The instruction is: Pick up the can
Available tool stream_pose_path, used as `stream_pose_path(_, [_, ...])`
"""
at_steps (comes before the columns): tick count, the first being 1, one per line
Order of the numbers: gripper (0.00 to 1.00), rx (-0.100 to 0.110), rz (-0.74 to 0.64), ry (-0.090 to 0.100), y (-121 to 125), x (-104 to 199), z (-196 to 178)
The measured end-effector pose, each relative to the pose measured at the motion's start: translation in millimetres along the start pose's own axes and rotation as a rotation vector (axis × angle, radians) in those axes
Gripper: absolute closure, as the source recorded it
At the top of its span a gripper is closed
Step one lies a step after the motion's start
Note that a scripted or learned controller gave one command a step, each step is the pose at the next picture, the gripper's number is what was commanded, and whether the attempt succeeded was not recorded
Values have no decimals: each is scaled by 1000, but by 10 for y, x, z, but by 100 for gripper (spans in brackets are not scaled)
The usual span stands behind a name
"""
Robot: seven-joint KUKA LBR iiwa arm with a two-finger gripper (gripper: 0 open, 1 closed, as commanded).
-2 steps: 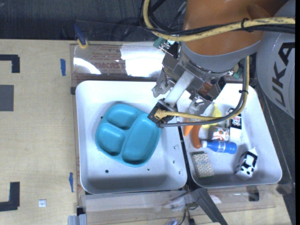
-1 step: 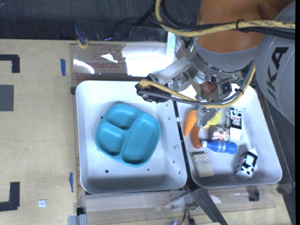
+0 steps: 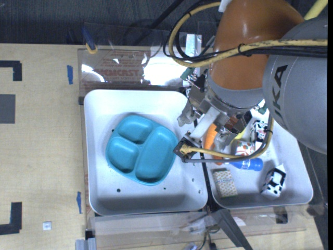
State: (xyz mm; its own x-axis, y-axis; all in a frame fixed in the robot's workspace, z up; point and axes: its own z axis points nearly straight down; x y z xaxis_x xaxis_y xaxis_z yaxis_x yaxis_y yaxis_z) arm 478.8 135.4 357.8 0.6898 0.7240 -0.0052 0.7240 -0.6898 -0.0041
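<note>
The can (image 3: pixel 242 150) seems to be the small white-and-red thing in the right bin (image 3: pixel 302 194). It sits well to the view's right of the blue divided plate (image 3: pixel 141 149), about level with the plate's middle. The robot's cabling hides most of it, so I cannot tell whether it stands or lies.

The plate rests in the left bin (image 3: pixel 99 191) with its three compartments facing up, turned so that one rounded corner points toward the wall the two bins share.

The gripper (image 3: pixel 221 132) hangs to the right of the plate, just past that shared wall. It is between the plate and the can and a little higher in the view than the can. Whether it is open or closed cannot be told.

An orange thing (image 3: pixel 210 138) shows close against the gripper on the side nearer the plate. Lower in the view than the can, a blue bottle (image 3: pixel 251 164) lies on its side, pointing away from the plate. Below that, a patterned sponge (image 3: pixel 225 183) sits right of the plate's lower edge, and a black-and-white cow toy (image 3: pixel 274 182) is the thing farthest from the plate
</note>
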Motion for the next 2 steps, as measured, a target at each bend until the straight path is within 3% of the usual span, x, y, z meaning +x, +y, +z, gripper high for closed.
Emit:
stream_pose_path(1, [0,-4,-187,2,467,-484,-616])
stream_pose_path(2, [0,-6,-517,3,187,-190,-763])
